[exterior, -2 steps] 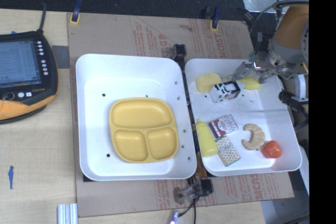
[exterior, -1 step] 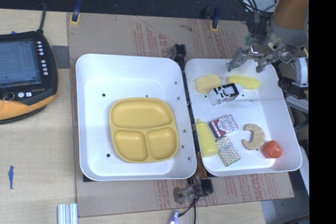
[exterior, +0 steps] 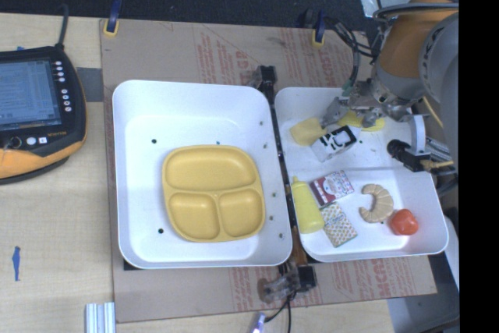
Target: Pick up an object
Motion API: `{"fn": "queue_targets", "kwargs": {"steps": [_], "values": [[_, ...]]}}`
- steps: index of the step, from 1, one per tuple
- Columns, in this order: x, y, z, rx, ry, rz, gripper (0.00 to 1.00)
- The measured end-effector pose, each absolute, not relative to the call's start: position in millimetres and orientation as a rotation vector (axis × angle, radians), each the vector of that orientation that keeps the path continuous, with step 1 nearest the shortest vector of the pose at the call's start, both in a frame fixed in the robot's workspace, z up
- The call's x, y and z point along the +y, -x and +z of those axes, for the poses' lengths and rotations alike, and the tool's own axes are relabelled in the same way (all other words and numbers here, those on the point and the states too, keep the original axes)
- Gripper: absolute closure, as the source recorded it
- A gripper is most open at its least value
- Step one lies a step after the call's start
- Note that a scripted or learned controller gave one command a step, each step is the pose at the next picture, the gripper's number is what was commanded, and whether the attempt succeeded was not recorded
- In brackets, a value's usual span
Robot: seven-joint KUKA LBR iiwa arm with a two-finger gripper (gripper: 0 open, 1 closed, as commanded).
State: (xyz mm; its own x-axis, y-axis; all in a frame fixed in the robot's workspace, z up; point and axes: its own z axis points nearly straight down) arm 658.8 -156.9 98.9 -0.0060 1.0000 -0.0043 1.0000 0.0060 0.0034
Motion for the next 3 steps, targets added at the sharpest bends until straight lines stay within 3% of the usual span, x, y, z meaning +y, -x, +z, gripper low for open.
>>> {"fn": "queue_targets", "kwargs": {"steps": [1,2,3], "values": [[-212.0,-657.1,93.6,2.225,-2.217,-0.001,0.00],[-193.9,-656.2,92.2,2.229,-2.219,-0.003,0.00],[-194.9,-656.3,103.1,2.231,-2.217,-0.005,1.00]]}}
